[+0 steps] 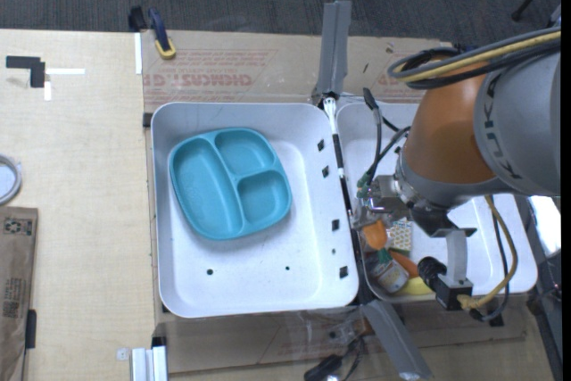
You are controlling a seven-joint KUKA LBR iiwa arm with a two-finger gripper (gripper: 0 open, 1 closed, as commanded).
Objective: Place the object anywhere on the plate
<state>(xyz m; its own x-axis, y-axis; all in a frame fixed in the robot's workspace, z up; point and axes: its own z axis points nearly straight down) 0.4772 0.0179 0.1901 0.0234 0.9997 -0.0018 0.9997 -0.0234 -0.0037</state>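
Note:
A blue plate (230, 183) with three compartments lies in the left white bin (178, 281), toward its far left part. The grey and orange arm hangs low over the right bin (517, 272), and its gripper (373, 211) sits at that bin's left side, just above a cluster of small objects. Right under the gripper is an orange piece (375, 236), with a white patterned item (401, 234) beside it. Nearer the front lie a round tin-like object (387, 274), a thin orange piece (403, 262) and a yellow piece (417, 284). The arm's wrist hides much of the gripper.
A raised divider wall (339, 192) with black clips separates the two bins. Cables (500, 254) loop down from the arm over the right bin. On the bench at the far left lie a tape roll (7, 180) and a brown packet (16, 277).

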